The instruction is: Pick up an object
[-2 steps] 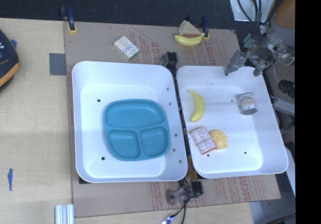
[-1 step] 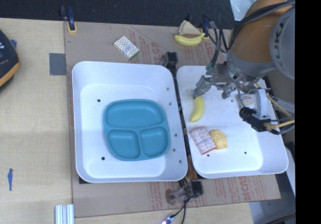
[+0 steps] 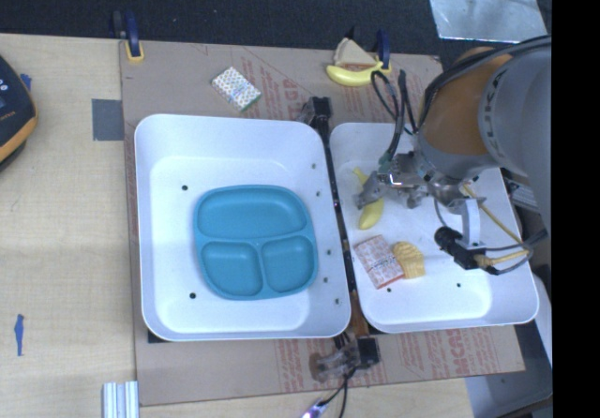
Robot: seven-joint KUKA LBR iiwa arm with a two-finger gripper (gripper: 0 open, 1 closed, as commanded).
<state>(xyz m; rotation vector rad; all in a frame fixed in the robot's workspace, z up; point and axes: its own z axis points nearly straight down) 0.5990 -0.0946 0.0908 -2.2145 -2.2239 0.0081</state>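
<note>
Two white bins sit side by side on the desk; the right bin (image 3: pixel 506 308) holds a yellow piece (image 3: pixel 372 214), a small packet (image 3: pixel 377 261) and a ridged chip (image 3: pixel 409 259). The jaws (image 3: pixel 386 184) hang just above the yellow piece, likely lining up a pick; whether they are released or clenched, I cannot tell.

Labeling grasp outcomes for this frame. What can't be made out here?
- Gripper: finger state unreadable in the camera view, lost among wrist hardware and cables.
- Right bin: its upper right hidden under the arm.
- Small packet: print too small to read.
- Yellow item by the gripper: contact unclear.
</note>
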